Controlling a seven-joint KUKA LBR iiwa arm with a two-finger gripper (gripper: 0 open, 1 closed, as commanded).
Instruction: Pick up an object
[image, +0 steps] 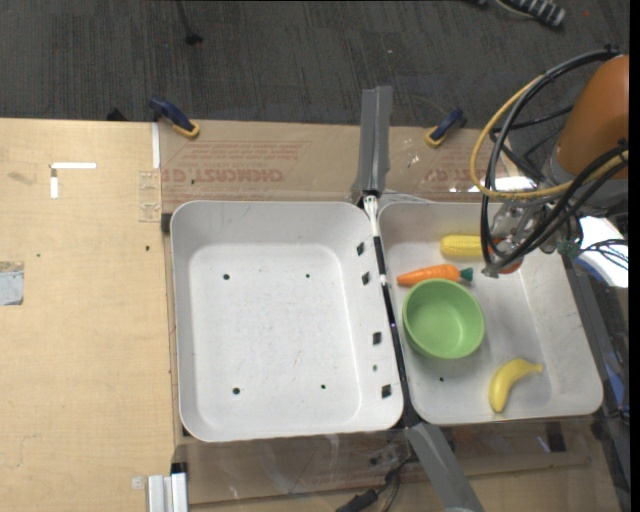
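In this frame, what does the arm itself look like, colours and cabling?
The arm shows a rounded orange section at the upper right. Black and yellowish cables loop around it in wide arcs, running down to the gripper, a small cluster of grey metal parts with a touch of red. No markings are legible.

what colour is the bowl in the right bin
Green; the bowl shows plainly in the camera view.

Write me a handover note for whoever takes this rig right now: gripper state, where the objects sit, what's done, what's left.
Gripper: low over the right bin's far side, by the corn; grip state unreadable behind cables.
Objects, all in the right bin: corn at the far side, carrot just in front of it, green bowl mid-bin, banana near the front.
Done: nothing visibly lifted.
Left: grasp one object and lift it.
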